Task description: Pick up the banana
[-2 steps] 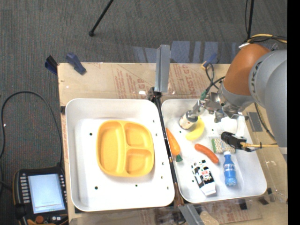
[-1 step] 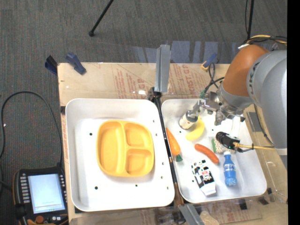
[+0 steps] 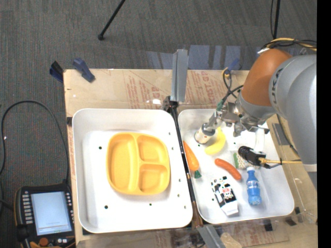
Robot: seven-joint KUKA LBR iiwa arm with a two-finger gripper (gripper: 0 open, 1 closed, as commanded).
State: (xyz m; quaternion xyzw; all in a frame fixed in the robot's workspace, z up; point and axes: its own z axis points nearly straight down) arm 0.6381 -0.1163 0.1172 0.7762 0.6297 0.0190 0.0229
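Camera view: gripper [image 3: 211,132] hovering over right bin [image 3: 283,200], upper-left area; finger state impossible to tell. Banana [image 3: 216,145] lying just beside it at 5 o'clock, touching or nearly so. Carrot [image 3: 191,158] lying at banana's 8 o'clock. Yellow divided plate [image 3: 138,163] sitting in left bin [image 3: 85,200].

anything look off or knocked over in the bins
Nothing spilled or damaged. In the right white bin, the small blue plastic bottle and the black-and-white milk carton lie on their sides. The orange carrot lies against the bin's left wall. The yellow sectioned plate sits flat in the left bin.
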